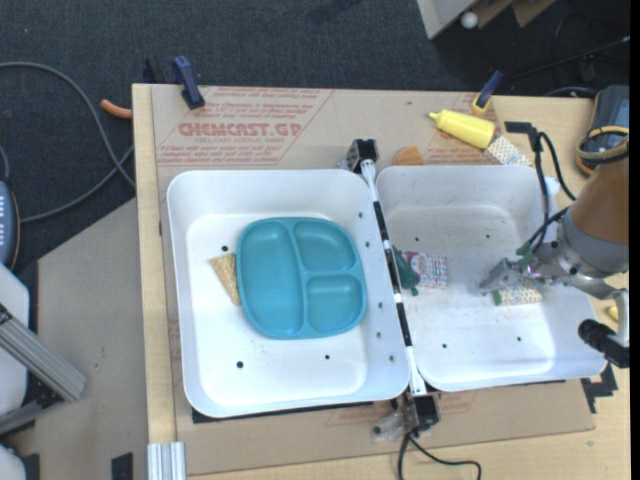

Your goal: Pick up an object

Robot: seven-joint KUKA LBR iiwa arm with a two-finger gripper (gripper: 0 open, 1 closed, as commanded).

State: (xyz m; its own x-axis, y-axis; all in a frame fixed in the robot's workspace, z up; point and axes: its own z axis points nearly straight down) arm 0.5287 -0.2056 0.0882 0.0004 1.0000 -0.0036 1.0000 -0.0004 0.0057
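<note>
In the right bin (470,353), a small flat packet (424,268) with green, red and white print lies against the left wall by the divider. My gripper (510,280) hangs low over the bin's right side, on the grey arm (600,233) coming in from the right. Directly under its tip lies a small pale patterned piece (521,296), partly hidden by the gripper. Whether the gripper touches that piece is unclear.
The left bin (200,358) holds a blue divided plate (300,276) with a tan cracker-like piece (226,271) sticking out from under its left edge. A yellow bottle (463,126) and a small orange item (407,155) lie on the bench behind the right bin.
</note>
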